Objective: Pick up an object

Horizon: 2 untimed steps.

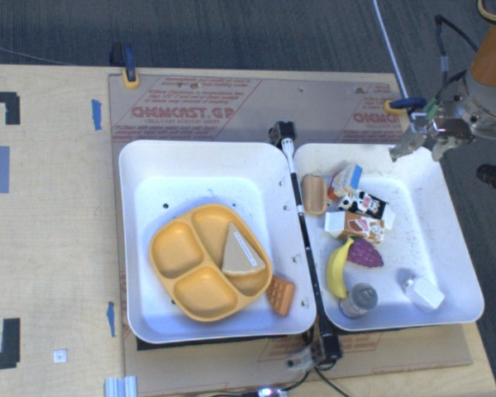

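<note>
My pincer point(415, 145) hangs spread and empty over the far right corner of the right bin point(455, 246). Banana point(337, 270), purple grapes point(365, 254), small packets sit in that bin. Yellow divided plate point(208, 261) fills the left bin point(149, 180).

Both white bins point(140, 222) look like smooth, slightly glossy plastic; the yellow divided plate point(182, 259) in the left one is matt plastic, with a pale wedge point(238, 253) on it that looks smooth. Counter point(50, 246) is light wood-grain laminate, matt, with printed brown cardboard point(231, 106) under the bins. Right of the plate: waxy-looking banana point(337, 270), metal-looking can point(360, 298).
</note>
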Motion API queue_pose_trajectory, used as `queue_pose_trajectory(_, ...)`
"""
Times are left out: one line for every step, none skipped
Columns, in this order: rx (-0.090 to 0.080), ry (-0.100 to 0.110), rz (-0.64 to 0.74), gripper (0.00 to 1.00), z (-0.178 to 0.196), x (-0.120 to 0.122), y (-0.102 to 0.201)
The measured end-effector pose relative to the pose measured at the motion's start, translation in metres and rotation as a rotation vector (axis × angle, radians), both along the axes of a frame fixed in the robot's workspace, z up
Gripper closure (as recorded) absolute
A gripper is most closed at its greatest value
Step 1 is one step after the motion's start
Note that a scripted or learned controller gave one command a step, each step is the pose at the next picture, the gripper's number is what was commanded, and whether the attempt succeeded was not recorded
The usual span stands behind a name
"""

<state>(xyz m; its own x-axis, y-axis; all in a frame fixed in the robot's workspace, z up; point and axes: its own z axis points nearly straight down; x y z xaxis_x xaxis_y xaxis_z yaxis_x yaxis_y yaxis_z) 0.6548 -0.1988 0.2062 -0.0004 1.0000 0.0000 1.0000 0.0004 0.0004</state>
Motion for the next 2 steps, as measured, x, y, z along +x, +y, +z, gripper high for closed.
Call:
queue_pose_trajectory(0.002, 0.003, 0.001, 0.00, -0.105, 0.003, 0.051)
queue_pose_trajectory(-0.003, -0.008, -0.001, 0.00, -0.118, -0.042, 0.070)
